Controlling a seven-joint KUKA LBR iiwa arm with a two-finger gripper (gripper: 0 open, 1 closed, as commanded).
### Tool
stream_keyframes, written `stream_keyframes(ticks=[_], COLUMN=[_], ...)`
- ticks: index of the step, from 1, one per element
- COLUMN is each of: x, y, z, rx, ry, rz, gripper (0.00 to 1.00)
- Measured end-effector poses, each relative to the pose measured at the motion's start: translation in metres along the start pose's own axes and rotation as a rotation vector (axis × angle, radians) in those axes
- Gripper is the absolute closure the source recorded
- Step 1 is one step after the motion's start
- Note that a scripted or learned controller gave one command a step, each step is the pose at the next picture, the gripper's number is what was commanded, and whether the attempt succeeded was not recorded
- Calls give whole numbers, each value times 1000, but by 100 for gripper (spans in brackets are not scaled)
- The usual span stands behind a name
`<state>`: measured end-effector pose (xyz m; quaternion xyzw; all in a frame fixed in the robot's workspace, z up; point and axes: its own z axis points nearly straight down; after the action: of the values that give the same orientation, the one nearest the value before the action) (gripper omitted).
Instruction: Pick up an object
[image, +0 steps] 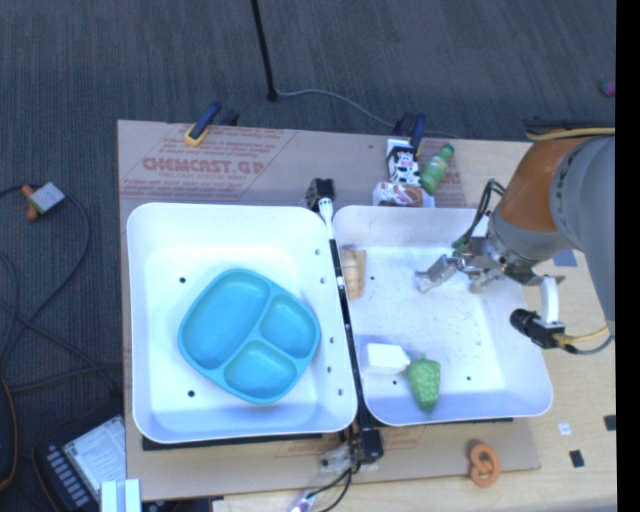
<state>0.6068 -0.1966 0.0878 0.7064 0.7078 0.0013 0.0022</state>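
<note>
Knobbly green fruit (424, 382), smooth blue divided plate (250, 334)

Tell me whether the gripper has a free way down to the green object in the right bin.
Probably yes. The green object lies near the front of the right bin, uncovered, with a white block close beside it on one side only. The gripper hangs over the same bin, nothing between them.

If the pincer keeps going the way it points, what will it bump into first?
The pincer points left across the right bin. Probably the tan block by the divider comes first, though its height above the floor is unclear.
</note>
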Motion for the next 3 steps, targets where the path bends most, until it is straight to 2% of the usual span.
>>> stream_keyframes(ticks=[1, 2, 3], x=[37, 36, 91], y=[11, 10, -13], z=[-125, -124, -62], rx=[2, 5, 8], ry=[-1, -1, 2], rz=[1, 1, 1], gripper=[0, 0, 0])
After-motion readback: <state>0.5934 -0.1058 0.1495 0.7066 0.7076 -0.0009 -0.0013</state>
